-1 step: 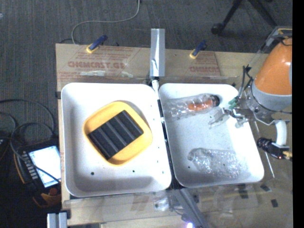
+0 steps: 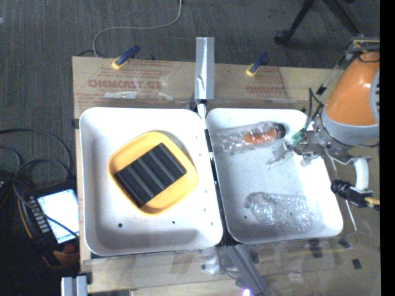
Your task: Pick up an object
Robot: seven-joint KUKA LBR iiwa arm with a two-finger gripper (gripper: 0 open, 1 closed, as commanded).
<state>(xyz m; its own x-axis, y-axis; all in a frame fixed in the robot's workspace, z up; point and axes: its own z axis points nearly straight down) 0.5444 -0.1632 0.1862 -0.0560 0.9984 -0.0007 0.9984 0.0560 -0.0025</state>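
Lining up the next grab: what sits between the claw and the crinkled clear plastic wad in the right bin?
In the camera view, only bare white bin floor separates the claw from the plastic wad. The clear bottle lies to the claw's other side.

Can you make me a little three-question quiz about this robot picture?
1. True or false: the yellow tray with black ridges lies in the left bin.
2. Which thing lies nearest the gripper? A) clear plastic bottle B) crumpled clear plastic C) yellow tray
3. Fill in: both clear plastic things lie in the ___ bin.

Key: 1 true; 2 A; 3 right.
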